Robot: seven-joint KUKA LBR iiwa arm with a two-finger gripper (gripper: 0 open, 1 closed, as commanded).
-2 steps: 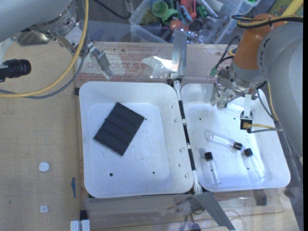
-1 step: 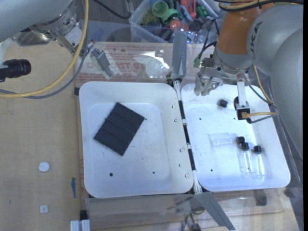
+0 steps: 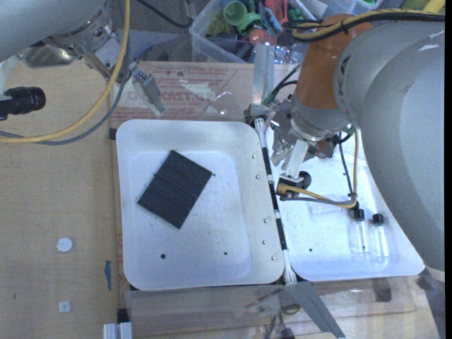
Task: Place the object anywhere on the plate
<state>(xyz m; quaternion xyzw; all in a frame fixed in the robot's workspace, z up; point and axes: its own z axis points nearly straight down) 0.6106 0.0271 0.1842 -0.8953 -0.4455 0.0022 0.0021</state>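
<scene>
Camera view: gripper (image 3: 288, 159) hangs over the right bin's (image 3: 318, 249) left edge, and I can't tell if it's open or gripping anything. Black ribbed slab (image 3: 175, 188) lies askew in the left bin (image 3: 212, 249). Clear item with 2 black caps (image 3: 367, 237) sits in the right bin, apart from the gripper.

Grey arm (image 3: 395, 83) arches over, claw (image 3: 286, 155) pointing down.

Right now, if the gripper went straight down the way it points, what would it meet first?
The gripper would likely meet the floor of the right bin near its left wall; depth unclear.
</scene>
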